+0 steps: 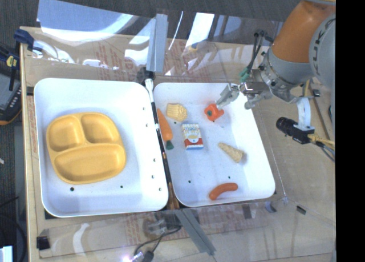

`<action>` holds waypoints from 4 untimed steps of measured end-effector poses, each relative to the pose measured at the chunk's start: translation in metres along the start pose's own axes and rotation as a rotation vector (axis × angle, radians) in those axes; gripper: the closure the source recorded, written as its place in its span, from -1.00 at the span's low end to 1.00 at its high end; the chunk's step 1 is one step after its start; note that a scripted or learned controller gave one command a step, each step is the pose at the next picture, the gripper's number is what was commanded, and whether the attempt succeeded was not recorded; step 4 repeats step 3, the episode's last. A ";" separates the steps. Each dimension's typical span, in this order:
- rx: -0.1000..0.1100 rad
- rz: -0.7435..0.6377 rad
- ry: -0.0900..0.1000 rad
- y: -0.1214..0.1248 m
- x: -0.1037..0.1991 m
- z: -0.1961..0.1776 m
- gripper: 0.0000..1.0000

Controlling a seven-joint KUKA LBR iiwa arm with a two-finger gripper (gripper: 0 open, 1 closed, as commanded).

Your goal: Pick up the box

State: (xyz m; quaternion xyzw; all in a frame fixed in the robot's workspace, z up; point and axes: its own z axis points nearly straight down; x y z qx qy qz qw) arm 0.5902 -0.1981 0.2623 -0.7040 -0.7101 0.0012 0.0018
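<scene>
Hovering near the right bin's (pixel 263 158) far rim, jaws (pixel 238 96) spread wide, box (pixel 193 136) in open floor

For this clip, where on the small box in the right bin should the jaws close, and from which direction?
Come straight down on the box and close across its two long sides. It lies flat, long axis running away from the camera, with bare bin floor on both sides; the carrot to its left is the nearest neighbour but stands apart. The gripper hovers up-right of it.
</scene>
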 end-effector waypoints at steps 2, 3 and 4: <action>0.001 0.016 -0.003 -0.015 0.057 0.154 1.00; -0.004 -0.123 -0.001 -0.010 0.133 0.026 1.00; -0.004 -0.123 -0.001 -0.010 0.133 0.026 1.00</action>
